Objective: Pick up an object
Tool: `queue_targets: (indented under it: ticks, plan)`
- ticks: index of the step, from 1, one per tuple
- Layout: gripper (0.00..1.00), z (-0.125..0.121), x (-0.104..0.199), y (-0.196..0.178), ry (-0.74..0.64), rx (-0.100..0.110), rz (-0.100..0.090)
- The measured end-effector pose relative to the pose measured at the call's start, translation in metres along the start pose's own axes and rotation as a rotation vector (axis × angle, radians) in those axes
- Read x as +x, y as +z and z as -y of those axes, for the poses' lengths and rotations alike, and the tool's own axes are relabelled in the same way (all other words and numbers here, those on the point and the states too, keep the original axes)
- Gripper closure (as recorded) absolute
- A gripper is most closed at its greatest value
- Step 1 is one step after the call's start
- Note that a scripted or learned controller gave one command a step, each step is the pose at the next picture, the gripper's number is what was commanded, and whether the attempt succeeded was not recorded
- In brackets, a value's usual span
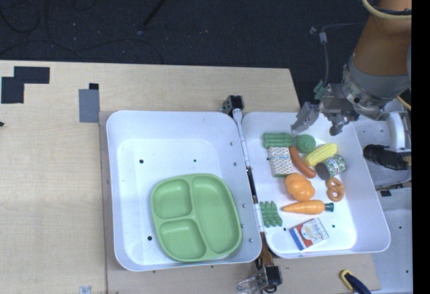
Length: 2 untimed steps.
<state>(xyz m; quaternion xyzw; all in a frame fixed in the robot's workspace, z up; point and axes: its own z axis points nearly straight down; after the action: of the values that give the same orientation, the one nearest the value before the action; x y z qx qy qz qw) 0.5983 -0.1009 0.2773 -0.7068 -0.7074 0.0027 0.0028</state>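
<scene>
The two grey fingers [306, 113] of the gripper [321, 117] are seen spread wide apart, with nothing held between them; one fingertip lies toward the left of the view and the other [335, 126] toward the right, both hanging over the far part of the right-hand shallow white bin [373, 232].

Directly below the gap, slightly toward the near side, a small round green plastic toy [306, 143] is found, and just beside it to the right a yellow plastic corn cob [321, 153], whose long axis runs slantwise, rising toward the right. This pair is judged to be the nearest candidate for a pick, since only a short descent and a small shift toward the viewer would be called for. The line between the fingertips is judged roughly parallel to the cob's axis, so a wrist turn may be needed.

Further from the fingers, a ridged green plastic piece [277, 139] is set to the left, with a red sausage-like toy [302, 162] and a patterned card [280, 162] beyond. Further still, an orange rounded toy [299, 186], a plastic carrot [306, 207] and a small printed carton [310, 233] are laid.

In the left-hand white bin [127, 152], well apart from the fingers, a green compartmented plastic tray [195, 217] is placed.
</scene>
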Motion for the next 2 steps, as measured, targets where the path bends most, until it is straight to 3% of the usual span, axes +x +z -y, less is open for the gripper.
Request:
queue_targets:
  ticks: [1,2]
  plan:
    - [0.00,0.009,-0.035,0.170,0.002,-0.003,0.000]
    - [0.00,0.057,-0.002,0.191,0.004,-0.007,0.000]
